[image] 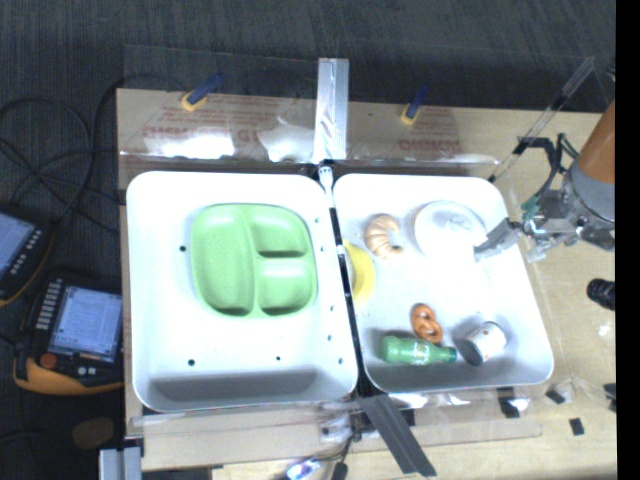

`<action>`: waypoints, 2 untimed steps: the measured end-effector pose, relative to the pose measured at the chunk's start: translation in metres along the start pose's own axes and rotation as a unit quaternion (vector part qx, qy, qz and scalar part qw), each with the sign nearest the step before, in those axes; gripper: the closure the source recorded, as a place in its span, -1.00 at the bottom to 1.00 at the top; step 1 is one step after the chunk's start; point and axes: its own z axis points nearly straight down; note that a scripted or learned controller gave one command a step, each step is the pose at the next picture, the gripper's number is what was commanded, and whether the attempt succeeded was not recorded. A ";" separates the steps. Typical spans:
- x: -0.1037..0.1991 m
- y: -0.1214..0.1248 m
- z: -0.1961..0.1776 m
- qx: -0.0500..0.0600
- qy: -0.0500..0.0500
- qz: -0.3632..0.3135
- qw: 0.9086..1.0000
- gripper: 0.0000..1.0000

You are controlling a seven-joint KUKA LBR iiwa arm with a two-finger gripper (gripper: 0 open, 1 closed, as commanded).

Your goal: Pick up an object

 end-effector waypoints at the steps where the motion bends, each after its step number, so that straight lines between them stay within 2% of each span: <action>1: -0.001 -0.001 0.040 0.000 -0.001 0.014 1.000 -1.00; 2: 0.058 -0.023 0.099 0.001 0.000 0.054 0.999 -1.00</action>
